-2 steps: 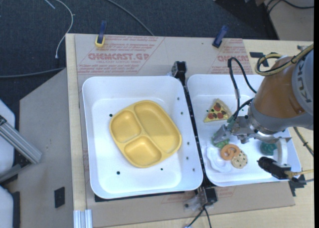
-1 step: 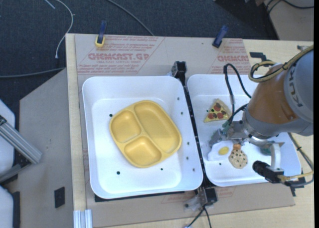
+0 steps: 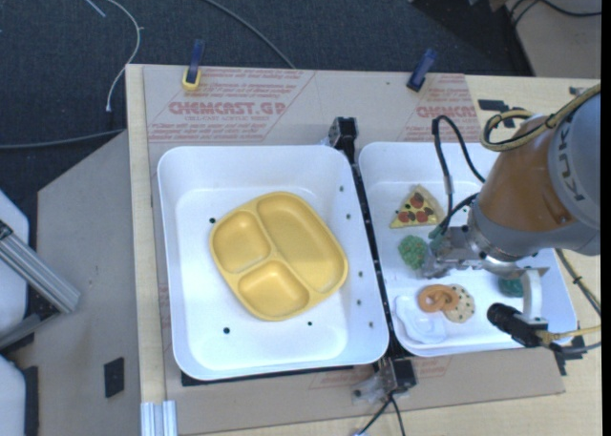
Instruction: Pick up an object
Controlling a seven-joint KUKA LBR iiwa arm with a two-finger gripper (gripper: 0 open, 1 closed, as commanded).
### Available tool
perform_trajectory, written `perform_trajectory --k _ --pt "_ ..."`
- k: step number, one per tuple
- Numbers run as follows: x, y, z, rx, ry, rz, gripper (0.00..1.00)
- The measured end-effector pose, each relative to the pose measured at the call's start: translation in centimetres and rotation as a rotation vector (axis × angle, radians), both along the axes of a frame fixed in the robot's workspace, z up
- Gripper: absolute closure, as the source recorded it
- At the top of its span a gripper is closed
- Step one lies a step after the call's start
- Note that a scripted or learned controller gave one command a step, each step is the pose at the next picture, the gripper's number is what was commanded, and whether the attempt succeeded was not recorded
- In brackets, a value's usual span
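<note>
The gripper sits low in the right bin, at the end of the grey arm with its orange band, which reaches in from the right and covers much of that bin's middle. Whether the hand is open or closed cannot be told from this slanted view, since the wrist body hides the tip, and nothing can be seen clamped in it. Just to its left lies a small green broccoli-like piece, touching or nearly touching the tool. Below the tool rest a pretzel-shaped toy and a speckled cookie, pressed against each other, with a pale white item beside them near the bin's front corner. Above, well clear of the tool, is a pizza slice toy. A teal object peeks out under the arm on the right. The left bin holds only a yellow divided tray, well apart from the action. The likeliest targets, I judge, are the green piece or the pretzel. The risk is that the tool comes down between these crowded items rather than around one, nudging the green piece aside or pushing the pretzel into the cookie. A small, rounded toy could also squirt out as the hand closes, and a descent near the central divider could pin a piece against the wall instead of gripping it.
</note>
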State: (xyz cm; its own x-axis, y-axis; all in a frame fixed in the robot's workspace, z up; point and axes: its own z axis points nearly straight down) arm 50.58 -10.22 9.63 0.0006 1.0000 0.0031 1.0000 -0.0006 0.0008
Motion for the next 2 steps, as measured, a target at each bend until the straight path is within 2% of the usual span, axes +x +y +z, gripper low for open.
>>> perform_trajectory --k 1,2 --pt "1.0 0.6 5.2 -0.004 -0.004 0.003 1.00" --pt "0.8 0.0 9.6 -0.004 -0.003 0.002 1.00"
